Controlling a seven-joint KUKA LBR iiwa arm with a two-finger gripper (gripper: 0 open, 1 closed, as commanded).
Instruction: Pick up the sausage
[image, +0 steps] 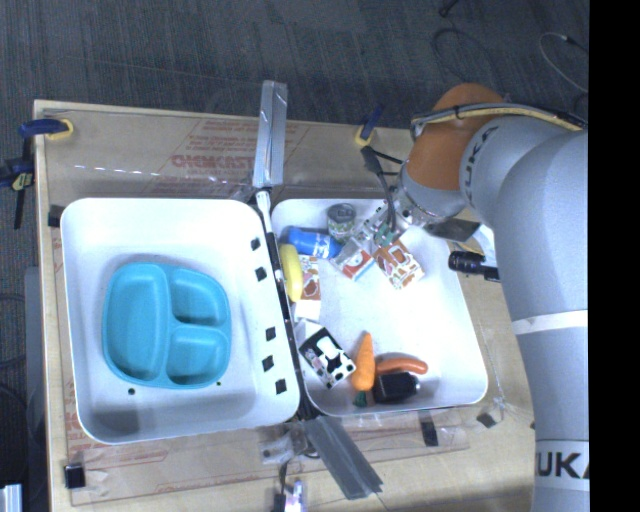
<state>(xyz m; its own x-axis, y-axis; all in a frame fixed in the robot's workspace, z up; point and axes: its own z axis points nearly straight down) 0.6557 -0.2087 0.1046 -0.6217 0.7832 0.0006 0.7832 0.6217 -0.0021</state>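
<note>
The sausage (401, 365), reddish-brown and slightly curved, lies near the front of the right bin (455, 320). It rests between an orange carrot (364, 362) on its left and a black block (396, 387) just in front of it. My gripper (377, 234) is down at the back of the same bin, over red-and-white cartons (398, 265), far from the sausage.
A blue can (310, 243), a small tin (341, 215) and a banana (291, 272) lie at the right bin's back left. A black-and-white box (327, 358) sits by the carrot. The left bin (90, 225) holds a blue divided tray (167, 324).
</note>
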